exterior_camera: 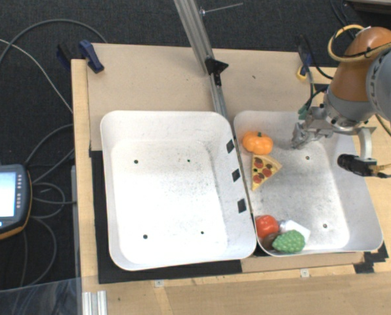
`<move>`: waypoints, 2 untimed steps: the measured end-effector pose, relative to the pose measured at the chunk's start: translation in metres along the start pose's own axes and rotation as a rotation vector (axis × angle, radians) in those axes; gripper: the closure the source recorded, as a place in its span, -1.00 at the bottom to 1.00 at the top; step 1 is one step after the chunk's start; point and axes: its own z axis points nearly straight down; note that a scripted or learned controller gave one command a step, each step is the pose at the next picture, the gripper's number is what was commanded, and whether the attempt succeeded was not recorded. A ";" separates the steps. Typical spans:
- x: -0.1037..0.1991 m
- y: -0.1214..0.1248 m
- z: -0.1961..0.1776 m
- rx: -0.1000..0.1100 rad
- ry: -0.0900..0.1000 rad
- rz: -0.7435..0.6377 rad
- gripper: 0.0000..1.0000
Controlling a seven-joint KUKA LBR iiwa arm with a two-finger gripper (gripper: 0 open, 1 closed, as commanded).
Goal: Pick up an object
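I see the gripper (pixel 305 135) low over the far end of the right bin (pixel 353 235), near its back rim; from this angle I cannot tell whether anything sits between its tips or how wide they stand. Nearest to it is the pumpkin (pixel 257 142), off to the left against the bin's left wall, with the pizza slice (pixel 263 170) just in front of that. At the near left corner the tomato (pixel 267 226), the broccoli (pixel 288 241) and a white piece (pixel 296 229) crowd together, touching. The middle and right of this bin's floor lie bare, so I have room there. The left bin (pixel 117 176) holds nothing that I can see.
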 end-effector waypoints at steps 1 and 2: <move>-0.004 0.003 -0.065 -0.007 -0.003 0.000 1.00; -0.004 0.012 -0.113 -0.007 -0.003 -0.001 1.00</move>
